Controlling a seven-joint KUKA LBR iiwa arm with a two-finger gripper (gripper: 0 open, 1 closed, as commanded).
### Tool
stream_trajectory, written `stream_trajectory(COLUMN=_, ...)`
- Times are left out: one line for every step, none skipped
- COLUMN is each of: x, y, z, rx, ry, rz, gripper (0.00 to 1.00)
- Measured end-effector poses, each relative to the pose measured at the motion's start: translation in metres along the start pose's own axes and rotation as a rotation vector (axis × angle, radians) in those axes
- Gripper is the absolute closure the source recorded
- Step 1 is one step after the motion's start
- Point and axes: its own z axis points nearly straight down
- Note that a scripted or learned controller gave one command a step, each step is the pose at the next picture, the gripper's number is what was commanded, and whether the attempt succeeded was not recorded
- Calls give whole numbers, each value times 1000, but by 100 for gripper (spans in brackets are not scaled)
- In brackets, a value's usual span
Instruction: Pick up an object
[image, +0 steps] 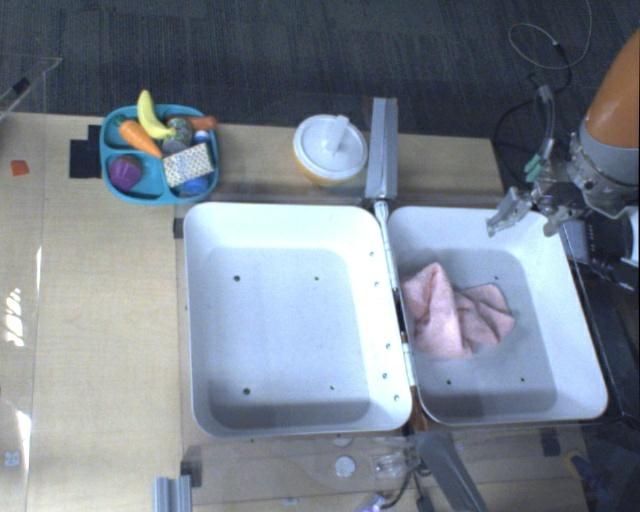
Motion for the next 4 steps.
stream_trajectory(x=19, y=-9, z=122, rx=1, ry=1, rz=-42, gripper=0)
stream_trajectory(x=47, y=-39, z=180, rx=-17, ry=-2, rz=-144, gripper=0)
stream_trajectory(x=43, y=-15, z=180, rx=-15, ry=-2, rz=-316, gripper=0)
stream_trajectory(x=33, y=3, z=64, rx=-9, ry=-4, rz=-715, gripper=0)
